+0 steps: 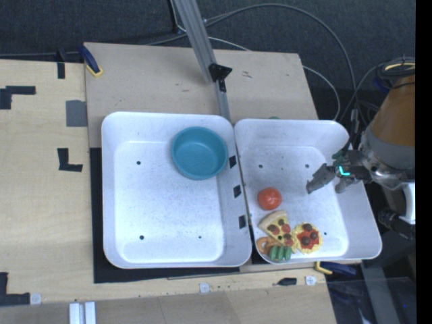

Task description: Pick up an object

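Observation:
My gripper hangs over the right side of the right bin, its two dark fingers spread apart with nothing between them. To its left a red tomato-like ball lies on the bin floor. Below that sit a pizza slice toy, a small round pizza toy and a green piece at the bin's front edge. A blue bowl rests in the back right corner of the left bin.
The arm with its orange band comes in from the right. A grey metal pole slants down from the top to the gap between the bins. Cables loop behind the right bin.

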Motion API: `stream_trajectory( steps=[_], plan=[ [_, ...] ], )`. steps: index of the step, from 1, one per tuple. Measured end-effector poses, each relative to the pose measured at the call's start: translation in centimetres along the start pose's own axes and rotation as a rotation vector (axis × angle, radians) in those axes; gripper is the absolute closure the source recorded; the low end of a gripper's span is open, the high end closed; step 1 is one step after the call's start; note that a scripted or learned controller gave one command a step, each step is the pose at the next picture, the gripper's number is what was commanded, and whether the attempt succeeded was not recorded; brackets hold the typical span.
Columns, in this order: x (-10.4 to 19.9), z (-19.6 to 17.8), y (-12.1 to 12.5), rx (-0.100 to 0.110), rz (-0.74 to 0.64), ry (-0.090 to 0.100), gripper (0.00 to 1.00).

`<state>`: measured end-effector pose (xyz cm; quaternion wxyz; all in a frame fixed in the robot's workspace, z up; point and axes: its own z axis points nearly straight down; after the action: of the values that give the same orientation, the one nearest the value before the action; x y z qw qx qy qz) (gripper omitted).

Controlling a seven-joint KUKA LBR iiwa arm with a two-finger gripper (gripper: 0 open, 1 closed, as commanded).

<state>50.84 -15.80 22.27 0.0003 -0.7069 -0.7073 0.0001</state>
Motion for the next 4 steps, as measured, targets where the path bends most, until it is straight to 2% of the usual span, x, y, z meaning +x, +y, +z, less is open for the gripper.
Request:
stream_trajectory(
  steps=[1,2,3,4],
  plan=[
    [0.0,0.0,0.0,0.000,0.000,0.000,0.00],
    [1.0,5.7,-0.3,0.005,-0.001,0.001,0.00],
    [1.6,11.1,0.4,0.005,-0.001,0.001,0.00],
    [1.6,13.3,0.5,-0.002,0.000,-0.001,0.00]
  ],
)
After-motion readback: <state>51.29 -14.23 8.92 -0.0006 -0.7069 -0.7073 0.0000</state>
